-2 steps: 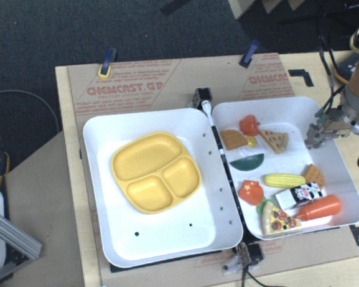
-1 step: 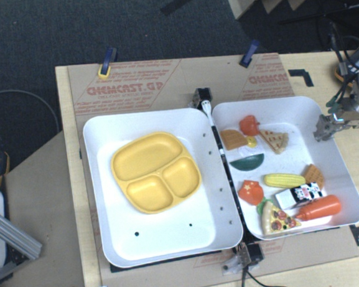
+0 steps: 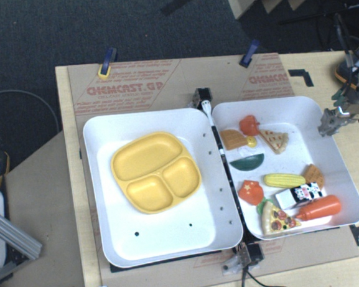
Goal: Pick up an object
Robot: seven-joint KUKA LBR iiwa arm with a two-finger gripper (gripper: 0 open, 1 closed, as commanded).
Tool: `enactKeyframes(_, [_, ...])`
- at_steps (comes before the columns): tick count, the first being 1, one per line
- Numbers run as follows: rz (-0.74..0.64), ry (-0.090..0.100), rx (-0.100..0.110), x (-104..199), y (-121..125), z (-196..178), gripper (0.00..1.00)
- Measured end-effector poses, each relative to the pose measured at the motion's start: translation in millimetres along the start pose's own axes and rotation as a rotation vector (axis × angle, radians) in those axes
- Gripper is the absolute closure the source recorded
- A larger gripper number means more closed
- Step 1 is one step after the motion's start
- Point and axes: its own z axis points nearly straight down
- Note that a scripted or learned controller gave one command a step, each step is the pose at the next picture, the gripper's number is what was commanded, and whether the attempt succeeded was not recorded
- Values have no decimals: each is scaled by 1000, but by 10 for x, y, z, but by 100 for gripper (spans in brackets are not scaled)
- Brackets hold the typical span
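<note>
Gripper poised at the right bin's edge

We see the gripper over the right bin's far rim; its state we cannot tell. The carrot lies near the front corner, long axis left-right, tip pointing right.

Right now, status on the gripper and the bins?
Gripper at right bin's far right rim, holding nothing seen. Toy food untouched in that bin. Yellow tray in left bin.

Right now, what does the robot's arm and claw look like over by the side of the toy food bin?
You can see just a little of it at the right edge. The claw is a small, chunky grey metal piece, sitting past the outer rim of the right bin. Above it there is a bit of orange and some dark parts. It is too blurry to make out more, like cables or markings.
</note>
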Motion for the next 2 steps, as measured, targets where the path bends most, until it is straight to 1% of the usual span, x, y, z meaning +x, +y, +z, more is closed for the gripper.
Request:
enactKeyframes(1, [-5, 2, 0, 427, 344, -40, 100])
enactKeyframes(2, [-5, 3, 2, 955, 546, 77, 100])
